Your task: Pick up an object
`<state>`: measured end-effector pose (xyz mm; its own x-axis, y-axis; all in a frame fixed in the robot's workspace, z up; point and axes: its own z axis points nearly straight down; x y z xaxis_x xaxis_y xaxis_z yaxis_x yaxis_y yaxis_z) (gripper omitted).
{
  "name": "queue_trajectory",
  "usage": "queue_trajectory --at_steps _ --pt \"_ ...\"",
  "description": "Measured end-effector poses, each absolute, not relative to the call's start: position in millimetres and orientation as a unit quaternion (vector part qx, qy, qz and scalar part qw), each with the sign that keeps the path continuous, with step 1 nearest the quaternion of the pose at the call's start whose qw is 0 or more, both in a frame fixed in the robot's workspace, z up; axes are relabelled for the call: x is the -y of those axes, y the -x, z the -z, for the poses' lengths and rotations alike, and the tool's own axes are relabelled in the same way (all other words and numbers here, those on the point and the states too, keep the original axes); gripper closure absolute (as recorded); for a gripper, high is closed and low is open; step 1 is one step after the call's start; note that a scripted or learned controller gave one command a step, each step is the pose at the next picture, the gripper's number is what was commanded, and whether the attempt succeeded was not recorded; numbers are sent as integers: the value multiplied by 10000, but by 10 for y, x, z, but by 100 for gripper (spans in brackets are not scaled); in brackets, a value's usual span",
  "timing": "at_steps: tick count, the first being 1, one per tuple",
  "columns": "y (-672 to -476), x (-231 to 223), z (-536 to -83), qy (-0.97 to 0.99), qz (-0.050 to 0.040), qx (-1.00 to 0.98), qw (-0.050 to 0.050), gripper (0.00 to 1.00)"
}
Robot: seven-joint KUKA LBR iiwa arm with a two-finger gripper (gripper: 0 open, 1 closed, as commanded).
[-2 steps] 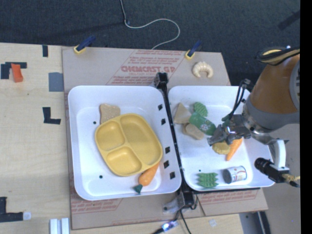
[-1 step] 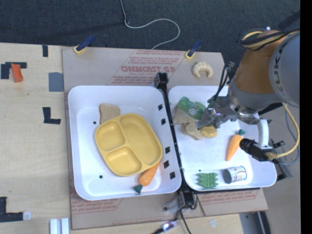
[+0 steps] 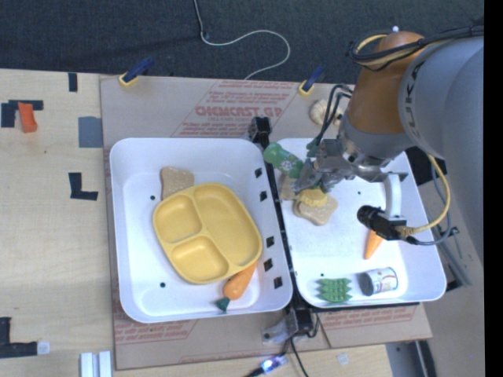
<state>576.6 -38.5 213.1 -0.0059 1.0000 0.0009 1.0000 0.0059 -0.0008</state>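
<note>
- Progress: the gripper [image 3: 317,181] sits low in the right bin [image 3: 409,285], directly over the sandwich piece [image 3: 316,206]; no lift is evident; grasp and raise appear outstanding
- Tool state: cannot be determined; wrist hardware obscures the tips
- Target: lies flat near the bin's left wall; long axis runs roughly left-right, tilted slightly

Red print on the cardboard sheet [image 3: 228,110] under the bins reads "CHEMGUARD", mirrored and upside down.

A wooden bench [image 3: 47,234] bears cardboard [image 3: 228,108] under two white bins [image 3: 126,210].
</note>
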Motion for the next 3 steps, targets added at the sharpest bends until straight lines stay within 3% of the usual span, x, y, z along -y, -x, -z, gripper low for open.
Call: queue_trajectory --at_steps 1,3 --pt "-5735 381 -2336 7065 -1 7077 3 100" --pt "-5747 426 -2138 7071 -15 7071 4 100"
